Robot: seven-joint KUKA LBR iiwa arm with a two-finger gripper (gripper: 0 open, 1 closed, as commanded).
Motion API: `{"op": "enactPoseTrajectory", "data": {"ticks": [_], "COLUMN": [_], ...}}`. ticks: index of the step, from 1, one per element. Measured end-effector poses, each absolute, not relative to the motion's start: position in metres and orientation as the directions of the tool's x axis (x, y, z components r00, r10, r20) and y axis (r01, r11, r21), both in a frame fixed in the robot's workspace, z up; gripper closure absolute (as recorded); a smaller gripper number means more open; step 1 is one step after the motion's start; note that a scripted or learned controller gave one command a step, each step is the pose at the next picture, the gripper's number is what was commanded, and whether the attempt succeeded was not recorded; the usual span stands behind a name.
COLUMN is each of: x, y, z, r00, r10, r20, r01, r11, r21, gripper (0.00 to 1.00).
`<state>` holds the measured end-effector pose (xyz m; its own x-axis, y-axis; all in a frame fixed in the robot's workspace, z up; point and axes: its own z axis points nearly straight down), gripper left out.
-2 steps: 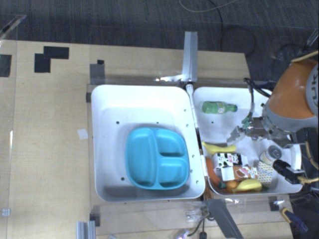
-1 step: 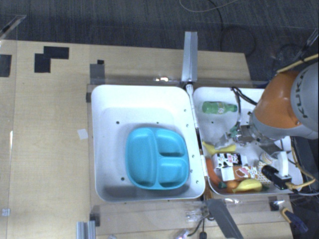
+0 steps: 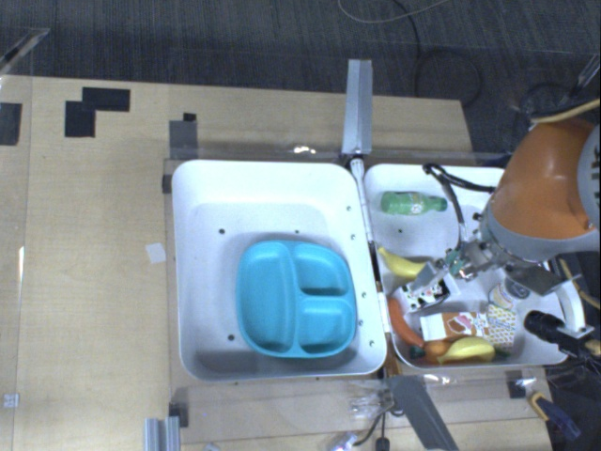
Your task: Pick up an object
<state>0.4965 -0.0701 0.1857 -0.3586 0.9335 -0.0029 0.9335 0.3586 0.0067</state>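
The right bin (image 3: 441,175) holds a jumble of objects. A green bottle (image 3: 413,203) lies on its side near the far wall. A yellow banana (image 3: 402,264) rests at the bin's left side, and a second banana (image 3: 467,349) lies at the front. An orange carrot-like piece (image 3: 404,323) lies along the front left. A small printed carton (image 3: 449,325) and a patterned cup (image 3: 502,324) sit between them. My gripper (image 3: 427,291) hangs low over the middle of this pile, just right of the first banana and above the carton. Nothing is visibly held.
The left bin (image 3: 207,205) bears a blue divided plate (image 3: 296,299) toward its front right. A grey post (image 3: 358,106) stands behind the wall between the bins. My arm's orange band (image 3: 549,191) covers the right bin's far right part, with cables (image 3: 451,191) trailing across it.
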Motion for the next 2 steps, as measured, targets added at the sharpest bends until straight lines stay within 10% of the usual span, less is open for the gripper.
{"op": "enactPoseTrajectory", "data": {"ticks": [1,2], "x": [0.537,0.541], "y": [-0.099,-0.098], "z": [0.089,0.102], "r00": [-0.122,-0.125], "r10": [0.993,0.992], "r20": [-0.001,-0.005], "r01": [0.992,0.992], "r11": [0.122,0.125], "r21": [0.012,0.023], "gripper": [0.00,1.00]}}
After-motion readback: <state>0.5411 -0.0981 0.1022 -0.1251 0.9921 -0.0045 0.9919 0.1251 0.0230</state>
